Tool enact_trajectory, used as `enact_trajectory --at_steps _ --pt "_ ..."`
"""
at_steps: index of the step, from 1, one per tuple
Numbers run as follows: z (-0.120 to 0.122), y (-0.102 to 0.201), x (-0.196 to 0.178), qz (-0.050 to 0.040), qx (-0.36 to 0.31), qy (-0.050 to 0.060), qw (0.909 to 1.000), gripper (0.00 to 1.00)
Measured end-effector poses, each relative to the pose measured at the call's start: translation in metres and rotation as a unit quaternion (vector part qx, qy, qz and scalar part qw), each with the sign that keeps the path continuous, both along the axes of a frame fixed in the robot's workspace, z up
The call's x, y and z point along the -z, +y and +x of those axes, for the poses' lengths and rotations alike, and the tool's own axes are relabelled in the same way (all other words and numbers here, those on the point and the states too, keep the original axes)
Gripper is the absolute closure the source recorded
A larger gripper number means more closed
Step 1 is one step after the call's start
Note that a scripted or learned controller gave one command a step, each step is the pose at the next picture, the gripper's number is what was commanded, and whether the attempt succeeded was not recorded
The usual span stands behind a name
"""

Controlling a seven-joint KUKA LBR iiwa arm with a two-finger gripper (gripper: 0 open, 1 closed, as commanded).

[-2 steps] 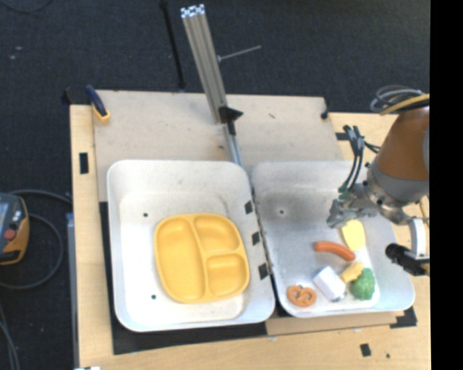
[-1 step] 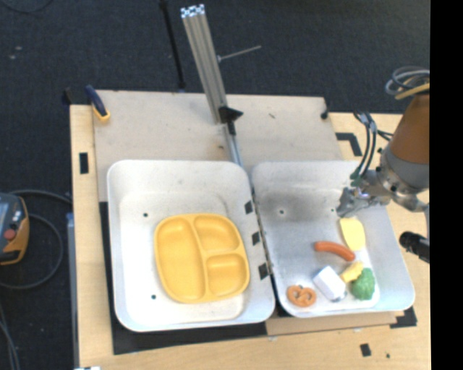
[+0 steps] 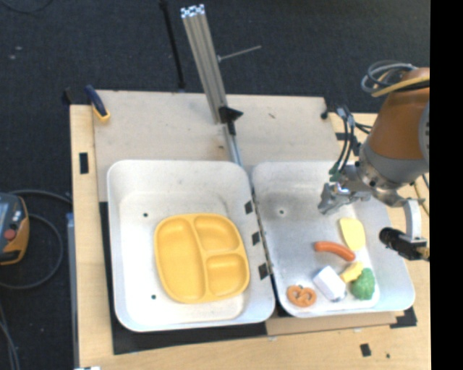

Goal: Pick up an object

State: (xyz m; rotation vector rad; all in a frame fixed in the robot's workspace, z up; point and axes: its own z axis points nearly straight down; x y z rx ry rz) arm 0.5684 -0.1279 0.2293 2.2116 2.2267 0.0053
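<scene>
Gripper (image 3: 331, 199) hovers upper-left of the toy food, grasp unreadable.
I see the yellow wedge (image 3: 352, 233) just lower-right, nearest target.

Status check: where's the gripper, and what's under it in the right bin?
Gripper hovering over right bin, nothing seen between fingers. Toys clustered at bin's near end: yellow piece, orange sausage. Nothing blocking.

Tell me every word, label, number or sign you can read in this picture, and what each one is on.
No words, labels or numbers are readable here.
The tall grey metal post carries a small black-and-white checkered patch at its top: a pattern, not text.
The orange and grey handheld box at the left edge has a red spot; any marking is too blurred to read.
</scene>
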Motion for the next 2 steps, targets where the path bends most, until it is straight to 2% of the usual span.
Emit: enact_trajectory --at_steps 2 --pt "-0.01 0.101 0.01 0.0005 0.0 0.002 1.0 1.0"
